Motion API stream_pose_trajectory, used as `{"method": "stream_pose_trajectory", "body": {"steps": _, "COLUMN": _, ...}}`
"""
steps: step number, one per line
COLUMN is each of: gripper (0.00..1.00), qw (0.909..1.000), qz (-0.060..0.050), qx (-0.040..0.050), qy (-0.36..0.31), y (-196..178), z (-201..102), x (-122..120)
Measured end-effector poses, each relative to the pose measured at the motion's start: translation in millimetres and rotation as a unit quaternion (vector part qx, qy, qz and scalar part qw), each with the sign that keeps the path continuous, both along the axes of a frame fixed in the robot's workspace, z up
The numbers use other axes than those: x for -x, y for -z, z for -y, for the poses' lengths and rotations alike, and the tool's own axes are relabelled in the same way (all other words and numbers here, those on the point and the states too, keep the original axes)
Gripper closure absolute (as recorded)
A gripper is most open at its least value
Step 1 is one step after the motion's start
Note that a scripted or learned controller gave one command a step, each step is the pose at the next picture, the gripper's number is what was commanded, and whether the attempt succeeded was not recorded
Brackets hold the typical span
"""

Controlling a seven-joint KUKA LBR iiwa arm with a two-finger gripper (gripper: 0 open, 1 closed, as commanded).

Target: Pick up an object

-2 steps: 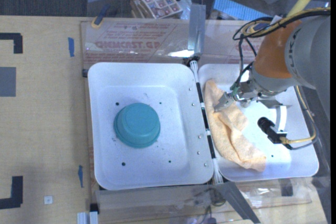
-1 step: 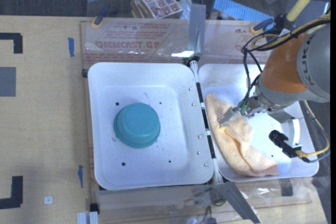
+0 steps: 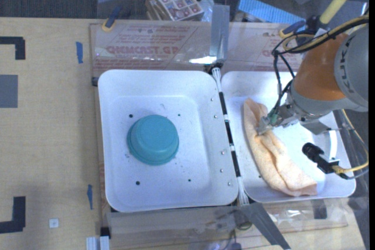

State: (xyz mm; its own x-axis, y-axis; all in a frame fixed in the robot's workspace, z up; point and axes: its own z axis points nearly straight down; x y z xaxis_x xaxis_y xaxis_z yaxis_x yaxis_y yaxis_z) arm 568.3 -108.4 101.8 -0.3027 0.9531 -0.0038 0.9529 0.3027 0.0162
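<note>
Two shallow white bins sat side by side on the counter (image 3: 47, 143), meeting along a shared middle rim. We took that middle rim as our landmark. The left bin (image 3: 111, 96) held one teal bowl (image 3: 153, 139), turned upside down, resting a little toward the far-left of that bin's floor and well apart from the middle rim. We counted one bowl and nothing else large in it, only a few small dark specks on the white floor.

The right bin (image 3: 234, 88) held one orange cloth (image 3: 275, 155), crumpled and long in shape. Its near-top end lay just beside the middle rim, and its long axis ran diagonally away from the rim, down toward the bin's near-right corner, where the broader end rested. We counted one cloth.

One arm (image 3: 328, 76), grey with an orange band, reached over the right bin from the side away from the middle rim. Its end effector (image 3: 270, 124) was down at the upper part of the cloth, touching or just above the fabric, near the middle rim. We could not tell whether it was open or closed, nor whether any cloth was caught in it.
</note>
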Motion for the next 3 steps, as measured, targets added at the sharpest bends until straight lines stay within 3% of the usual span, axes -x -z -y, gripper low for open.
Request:
{"method": "stream_pose_trajectory", "body": {"steps": 1, "gripper": 0.00, "qw": 1.0000, "qz": 0.000, "qx": 0.0001, "qy": 0.000, "y": 0, "z": 0, "x": 0}}
{"method": "stream_pose_trajectory", "body": {"steps": 2, "gripper": 0.00, "qw": 0.9978, "qz": 0.001, "qx": 0.0031, "qy": -0.066, "y": 10, "z": -10, "x": 13}}
{"method": "stream_pose_trajectory", "body": {"steps": 3, "gripper": 0.00, "qw": 0.9936, "qz": -0.002, "qx": 0.0002, "qy": 0.113, "y": 11, "z": 6, "x": -24}}
